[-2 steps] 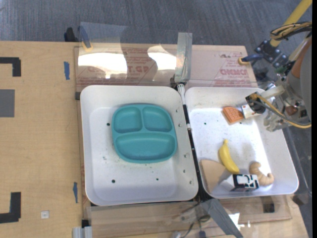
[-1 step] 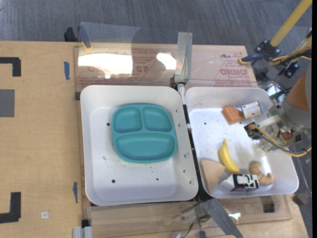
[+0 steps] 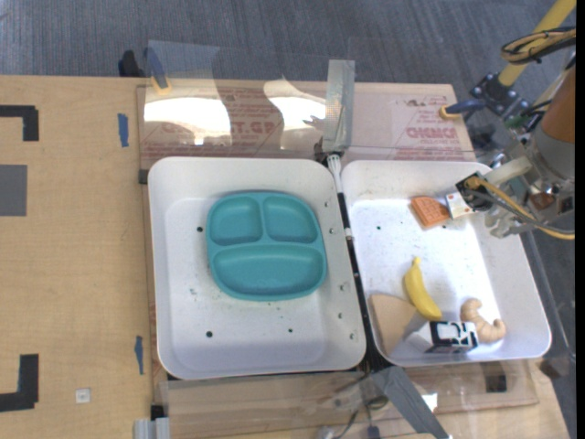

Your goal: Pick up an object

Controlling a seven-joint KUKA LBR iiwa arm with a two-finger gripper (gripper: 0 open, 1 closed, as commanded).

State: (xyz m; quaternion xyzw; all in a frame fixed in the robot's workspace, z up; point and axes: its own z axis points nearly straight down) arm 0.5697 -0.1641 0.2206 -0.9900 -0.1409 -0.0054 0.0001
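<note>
Where the floor of the right bin nears its far wall, an orange block is seen lying flat. It is the object closest to the gripper, which is held just to the right of it over the bin's far right part. No contact between the two can be made out. How wide the gripper is open cannot be told, as its tip is lost among cables and metal parts, and nothing is seen grasped by it. Nearer in the same bin, a yellow banana is laid roughly along the near-far line, its near end touching or overlapping a tan wedge set toward the near left corner. Just right of the wedge a small black-and-white item is placed, and beside that a pale curved piece is found close to the near wall. The left bin is set against the right one, and a teal divided plate with three compartments is seated at its middle. Both bins are borne by a tan bench.
</note>
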